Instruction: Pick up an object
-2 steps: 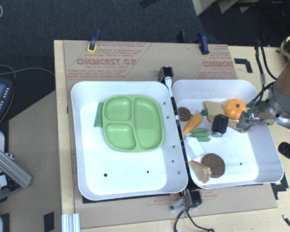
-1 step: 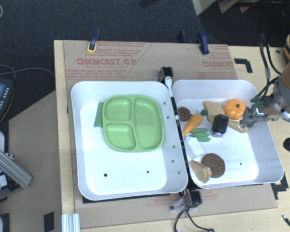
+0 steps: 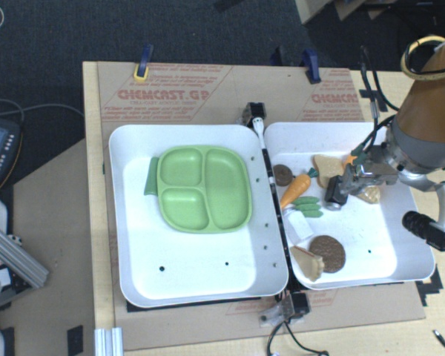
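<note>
Two shallow white bins sit side by side on a brown board: the left bin (image 3: pixel 133 221) holds a green divided plate (image 3: pixel 205 188), and the right bin (image 3: pixel 400 258) holds a scatter of small things. The arm (image 3: pixel 426 117), grey with an orange band, comes in from the right and reaches over the upper half of the right bin, its gripper (image 3: pixel 340 191) low above the bin floor. How far the gripper stands apart cannot be told from this slanted view, and nothing can be made out in its hold. Just left of the gripper lies a toy carrot (image 3: pixel 296 189), tilted, with its green top (image 3: pixel 308 208) below it. A pale tan piece (image 3: pixel 328 168) rests just above the gripper, and another tan lump (image 3: pixel 369 194) sits beside it on the right, partly hidden by the wrist. A small brown disc (image 3: pixel 282 174) lies near the bin's left wall. Toward the front of the bin there is a larger brown round piece (image 3: pixel 328 251) (it looks like a cookie), touching a tan wedge (image 3: pixel 308 263) on its left, with a white scrap (image 3: pixel 297 227) just above them.
</note>
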{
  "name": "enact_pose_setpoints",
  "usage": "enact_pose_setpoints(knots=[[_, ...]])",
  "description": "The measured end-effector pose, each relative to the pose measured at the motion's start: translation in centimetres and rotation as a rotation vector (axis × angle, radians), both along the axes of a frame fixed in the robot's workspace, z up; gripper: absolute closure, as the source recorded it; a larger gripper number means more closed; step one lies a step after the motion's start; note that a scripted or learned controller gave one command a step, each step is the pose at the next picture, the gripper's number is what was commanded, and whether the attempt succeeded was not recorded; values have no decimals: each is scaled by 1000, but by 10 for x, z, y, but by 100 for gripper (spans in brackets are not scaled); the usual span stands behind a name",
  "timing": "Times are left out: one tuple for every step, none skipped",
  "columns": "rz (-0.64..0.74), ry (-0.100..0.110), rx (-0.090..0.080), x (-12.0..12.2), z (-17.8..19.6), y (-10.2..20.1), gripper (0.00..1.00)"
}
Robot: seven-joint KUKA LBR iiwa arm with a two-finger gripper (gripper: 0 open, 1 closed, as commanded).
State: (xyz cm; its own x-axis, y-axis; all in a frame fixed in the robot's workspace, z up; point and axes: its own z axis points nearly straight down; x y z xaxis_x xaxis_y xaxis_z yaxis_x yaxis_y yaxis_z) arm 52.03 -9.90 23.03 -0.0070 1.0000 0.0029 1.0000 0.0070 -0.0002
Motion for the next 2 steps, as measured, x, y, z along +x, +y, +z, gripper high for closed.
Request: enact_pose_setpoints(knots=[[0,2,0,-4,-1,62,100],[-2,3,0,-26,2,105,100]])
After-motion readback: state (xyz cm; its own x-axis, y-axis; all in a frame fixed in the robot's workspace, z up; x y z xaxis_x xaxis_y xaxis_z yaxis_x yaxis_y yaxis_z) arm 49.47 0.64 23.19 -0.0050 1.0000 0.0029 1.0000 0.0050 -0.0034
